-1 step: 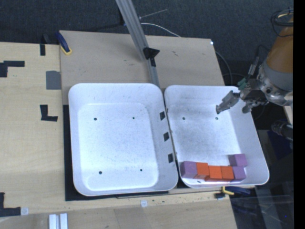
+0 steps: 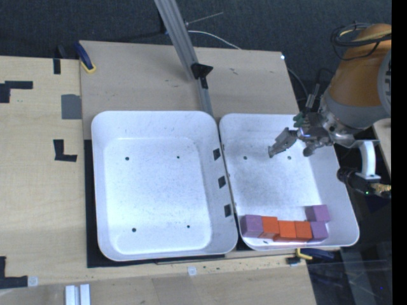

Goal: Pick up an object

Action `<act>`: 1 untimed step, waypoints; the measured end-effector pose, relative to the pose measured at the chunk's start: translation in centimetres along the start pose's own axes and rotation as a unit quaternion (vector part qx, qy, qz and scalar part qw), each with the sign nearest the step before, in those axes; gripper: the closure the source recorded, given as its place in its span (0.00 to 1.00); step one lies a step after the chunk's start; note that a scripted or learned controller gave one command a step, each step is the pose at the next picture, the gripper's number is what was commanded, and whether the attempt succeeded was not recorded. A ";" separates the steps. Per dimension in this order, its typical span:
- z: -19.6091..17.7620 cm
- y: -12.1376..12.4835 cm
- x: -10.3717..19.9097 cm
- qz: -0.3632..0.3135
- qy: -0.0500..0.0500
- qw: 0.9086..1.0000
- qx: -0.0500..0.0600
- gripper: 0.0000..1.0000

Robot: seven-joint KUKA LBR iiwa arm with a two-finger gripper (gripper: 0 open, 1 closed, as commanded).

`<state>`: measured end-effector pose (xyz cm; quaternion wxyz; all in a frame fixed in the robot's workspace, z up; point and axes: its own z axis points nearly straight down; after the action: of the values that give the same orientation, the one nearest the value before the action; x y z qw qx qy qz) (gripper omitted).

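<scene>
Several small blocks lie in a row along the near edge of the right bin point(image 2: 331, 170): a purple block point(image 2: 253, 223) at the left end, orange blocks point(image 2: 287, 229) in the middle, and purple blocks point(image 2: 318, 214) at the right end. My gripper point(image 2: 292, 149) hangs over the far part of the right bin, well away from the blocks. It is open, its two fingers spread, and nothing is between them.
The left bin point(image 2: 102, 170) sits beside the right one, joined by black clips point(image 2: 221, 181) along the shared rim. A slanted metal rail point(image 2: 181, 37) crosses the bench behind the bins. The arm's orange band point(image 2: 359, 81) is at the right edge.
</scene>
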<state>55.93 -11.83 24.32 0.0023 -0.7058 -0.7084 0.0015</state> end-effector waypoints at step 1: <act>1.2 3.3 5.9 -0.002 0.000 1.000 -0.002 0.00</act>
<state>59.17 -5.91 23.11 0.0006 -0.7044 -0.7098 0.0001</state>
